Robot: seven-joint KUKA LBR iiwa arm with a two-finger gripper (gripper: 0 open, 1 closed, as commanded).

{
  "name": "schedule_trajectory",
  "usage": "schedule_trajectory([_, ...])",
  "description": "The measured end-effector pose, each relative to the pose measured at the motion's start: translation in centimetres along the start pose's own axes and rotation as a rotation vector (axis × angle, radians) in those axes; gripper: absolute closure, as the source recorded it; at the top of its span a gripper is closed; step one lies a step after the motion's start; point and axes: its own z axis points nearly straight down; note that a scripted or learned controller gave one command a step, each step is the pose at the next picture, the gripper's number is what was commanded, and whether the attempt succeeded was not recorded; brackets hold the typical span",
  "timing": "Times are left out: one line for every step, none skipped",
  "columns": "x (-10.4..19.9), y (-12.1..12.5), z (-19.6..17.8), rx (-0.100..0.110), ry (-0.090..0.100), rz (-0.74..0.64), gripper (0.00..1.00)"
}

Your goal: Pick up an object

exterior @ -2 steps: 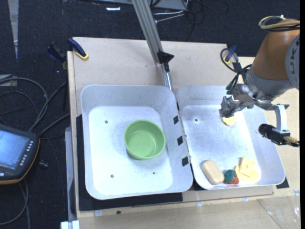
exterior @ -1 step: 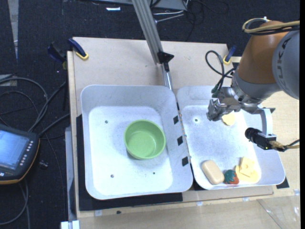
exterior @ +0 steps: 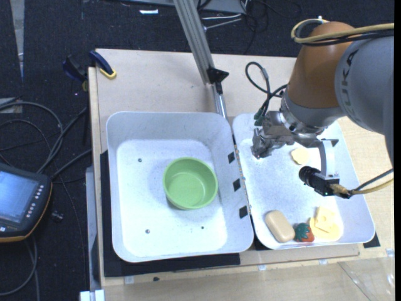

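A green bowl sits in the middle of the left bin. In the right bin lie a tan oval piece, a small red and green object and a pale yellow object near the front edge. Another pale yellow piece lies partly under the arm. My gripper hangs over the back left part of the right bin, pointing down. Nothing shows between its fingers.
A slanted metal pole runs from the top of the view down to the gap between the bins. Black clips sit along the divide. A cable loops off the wrist. A handheld screen lies on the floor at left.
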Motion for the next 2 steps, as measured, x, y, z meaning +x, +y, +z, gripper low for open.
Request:
schedule_trajectory([5.3, -1.2, 0.4, 0.001, 0.000, 0.001, 1.00])
schedule_trajectory([10.9, -1.0, 1.3, 0.002, 0.000, 0.000, 1.00])
